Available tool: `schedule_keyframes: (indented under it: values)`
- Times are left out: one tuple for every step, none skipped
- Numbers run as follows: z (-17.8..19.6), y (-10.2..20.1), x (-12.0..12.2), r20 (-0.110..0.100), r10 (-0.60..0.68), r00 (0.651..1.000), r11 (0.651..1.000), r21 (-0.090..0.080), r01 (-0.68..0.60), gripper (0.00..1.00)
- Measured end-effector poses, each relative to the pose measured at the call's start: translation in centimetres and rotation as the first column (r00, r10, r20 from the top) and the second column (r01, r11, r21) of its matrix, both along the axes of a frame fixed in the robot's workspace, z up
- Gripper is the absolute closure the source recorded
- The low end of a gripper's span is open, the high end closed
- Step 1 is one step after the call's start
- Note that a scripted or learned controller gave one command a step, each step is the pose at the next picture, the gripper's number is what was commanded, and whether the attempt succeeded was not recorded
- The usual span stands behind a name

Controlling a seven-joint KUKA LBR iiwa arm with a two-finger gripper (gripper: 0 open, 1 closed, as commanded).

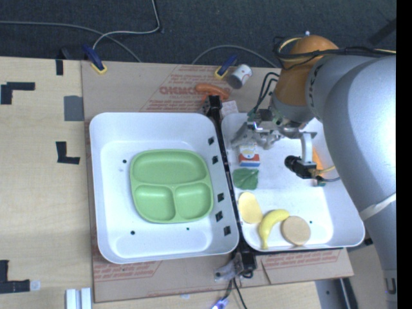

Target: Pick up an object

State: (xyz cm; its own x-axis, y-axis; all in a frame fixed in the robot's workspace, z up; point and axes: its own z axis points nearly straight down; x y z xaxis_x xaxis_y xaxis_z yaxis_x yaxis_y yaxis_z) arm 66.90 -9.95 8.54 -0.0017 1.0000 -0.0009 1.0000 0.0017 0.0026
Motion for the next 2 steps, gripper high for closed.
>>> schedule_keyframes:
  values:
    - [0.1, -1.5, -1.9, 0.000, -0.001, 1.000, 1.000, -0.001, 0.001, 0.00]
    - [0.1, 0.3, -3.8, -0.001, -0.001, 1.000, 1.000, -0.001, 0.001, 0.00]
